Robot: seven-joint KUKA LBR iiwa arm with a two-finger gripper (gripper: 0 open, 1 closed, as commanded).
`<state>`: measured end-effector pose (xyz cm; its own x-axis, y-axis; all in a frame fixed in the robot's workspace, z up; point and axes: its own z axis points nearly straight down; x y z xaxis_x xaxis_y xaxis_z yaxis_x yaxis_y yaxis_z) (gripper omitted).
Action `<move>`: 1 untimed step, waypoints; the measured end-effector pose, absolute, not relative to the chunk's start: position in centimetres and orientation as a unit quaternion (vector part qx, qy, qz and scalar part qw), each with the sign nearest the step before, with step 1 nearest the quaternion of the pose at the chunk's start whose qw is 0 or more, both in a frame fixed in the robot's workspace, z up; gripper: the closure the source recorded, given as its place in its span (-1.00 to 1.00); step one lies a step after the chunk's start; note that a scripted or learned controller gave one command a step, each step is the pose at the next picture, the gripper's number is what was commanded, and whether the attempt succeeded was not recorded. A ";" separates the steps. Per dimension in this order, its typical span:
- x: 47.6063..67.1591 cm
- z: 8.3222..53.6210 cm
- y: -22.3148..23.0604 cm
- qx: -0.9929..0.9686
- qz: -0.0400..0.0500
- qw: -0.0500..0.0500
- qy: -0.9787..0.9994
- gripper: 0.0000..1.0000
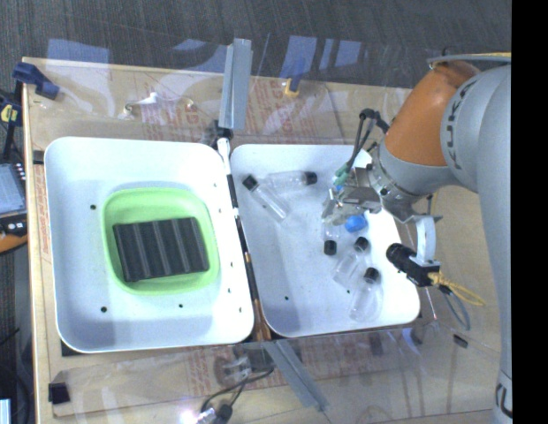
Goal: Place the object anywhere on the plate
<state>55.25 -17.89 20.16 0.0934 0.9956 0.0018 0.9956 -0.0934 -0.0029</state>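
Over on the left, the green plate (157,242) sits in the left bin (71,307), a dark ribbed block (160,246) lying on it. Across in the right bin (292,312), clear vials (276,193) with black caps lie scattered, one blue-capped vial (353,223) just under the gripper (345,208). It hovers low there, and how its jaws stand I cannot tell.

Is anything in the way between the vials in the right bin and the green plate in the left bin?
Only the two bins' adjoining rims lie between them. The vials lie scattered in the right bin, and the green plate already carries a dark ridged block over most of its middle, leaving mainly its border free.
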 end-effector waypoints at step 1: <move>55.3 20.2 -17.9 -0.739 0.000 0.002 -0.673 -1.00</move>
